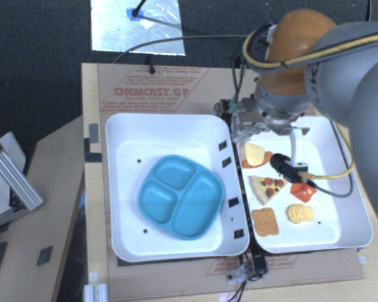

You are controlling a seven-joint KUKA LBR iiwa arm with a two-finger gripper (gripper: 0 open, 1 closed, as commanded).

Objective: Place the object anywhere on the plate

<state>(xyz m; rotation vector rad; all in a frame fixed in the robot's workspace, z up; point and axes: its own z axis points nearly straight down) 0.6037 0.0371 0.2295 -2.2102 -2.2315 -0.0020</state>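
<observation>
Front row: a brown cracker (pixel 264 221) and a yellow corn piece (pixel 300 214) lie side by side near the front wall of the right bin (pixel 359 234).
Plate: the blue plate (pixel 179 197), with three compartments and nothing on it, sits in the middle of the left bin (pixel 123 241).
Mid-bin: a pizza slice (pixel 266 187) and a red piece (pixel 302 192) lie apart from each other, just behind the front row.
Likely object: the yellow wedge (pixel 255 155), pale yellow with an orange-red rim along its near edge, rests at the far left of the right bin, close to the dividing wall.
Long axis: roughly 9 to 3 o'clock, as far as can be made out.
Gripper: the gripper (pixel 247 129) hangs just behind the wedge, which lies at about 6 o'clock from it.
Grip: whether it is open, closed or carrying anything cannot be told.
Route: the plate lies at about 8 o'clock from the gripper, across the divider.
Arm: the grey arm (pixel 346 61) reaches in from 2 o'clock.
</observation>
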